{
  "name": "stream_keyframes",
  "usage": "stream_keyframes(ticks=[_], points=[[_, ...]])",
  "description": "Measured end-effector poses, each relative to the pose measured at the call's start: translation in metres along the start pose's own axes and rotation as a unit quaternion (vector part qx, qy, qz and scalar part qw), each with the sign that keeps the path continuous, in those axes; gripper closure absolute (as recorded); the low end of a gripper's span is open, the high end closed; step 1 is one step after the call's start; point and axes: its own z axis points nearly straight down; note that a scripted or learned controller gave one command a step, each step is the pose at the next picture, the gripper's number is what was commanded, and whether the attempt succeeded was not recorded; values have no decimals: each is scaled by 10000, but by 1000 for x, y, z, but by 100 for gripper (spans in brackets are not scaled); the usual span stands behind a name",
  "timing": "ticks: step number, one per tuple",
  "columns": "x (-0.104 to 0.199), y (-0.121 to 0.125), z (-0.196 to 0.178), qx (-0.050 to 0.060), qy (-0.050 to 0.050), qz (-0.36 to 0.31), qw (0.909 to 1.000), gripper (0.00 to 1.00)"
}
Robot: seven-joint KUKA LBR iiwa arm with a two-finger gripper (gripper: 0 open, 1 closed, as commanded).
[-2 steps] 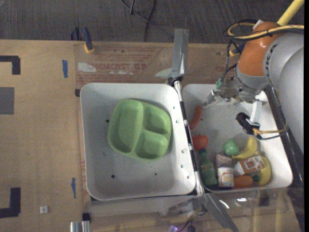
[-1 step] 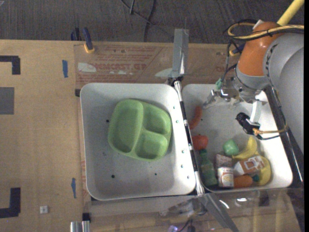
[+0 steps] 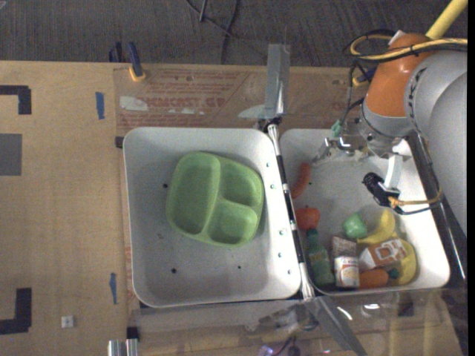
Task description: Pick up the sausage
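The sausage [image 3: 301, 179], a short reddish-orange link, lies in the right bin [image 3: 434, 273] against its left wall, towards the far end. My gripper [image 3: 342, 144] hangs over the far part of the same bin, up and to the right of the sausage and apart from it. Above the gripper rises the grey arm with its orange band [image 3: 393, 87], which hides the bin's far right corner. Nothing shows held in the gripper.
The left bin [image 3: 148, 273] holds a green divided plate [image 3: 216, 198]. Near the right bin's front lie a red tomato [image 3: 307, 217], a green bottle [image 3: 318, 256], a banana [image 3: 384, 228], a can [image 3: 346, 270], a carton [image 3: 384, 254] and an orange piece [image 3: 373, 278].
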Motion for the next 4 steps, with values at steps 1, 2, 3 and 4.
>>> stream_keyframes(ticks=[1,2,3,4], points=[[-1,2,-10,-14,-23,-12,10000,100],[-1,2,-10,-11,-24,-13,10000,0],[-22,-25,-1,17,13,-949,9955,0],[8,0,0,-12,-7,645,9979,0]])
